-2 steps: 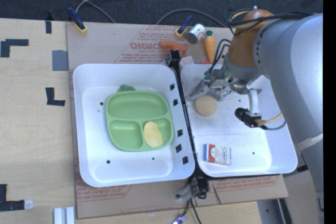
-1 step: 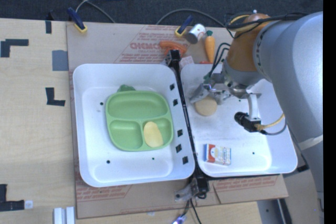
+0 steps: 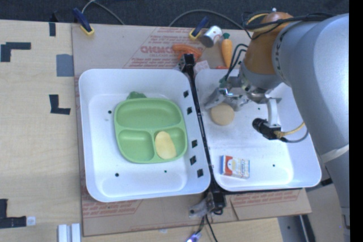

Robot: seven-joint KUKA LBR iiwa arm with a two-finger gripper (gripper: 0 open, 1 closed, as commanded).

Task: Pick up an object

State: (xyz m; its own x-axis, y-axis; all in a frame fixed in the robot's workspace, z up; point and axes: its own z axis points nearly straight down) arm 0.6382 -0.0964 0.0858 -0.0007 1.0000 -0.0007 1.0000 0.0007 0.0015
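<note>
One small carton [image 3: 235,166] lies near a tan ball [image 3: 222,115] in the right bin [image 3: 295,173]. The gripper [image 3: 226,98] sits just above the ball; I cannot tell how it stands.

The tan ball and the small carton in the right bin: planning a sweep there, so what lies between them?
Bare white bin floor lies between the tan ball and the small carton, as the camera view shows.

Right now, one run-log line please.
claw over right bin | above tan ball | green tray in left bin
</note>
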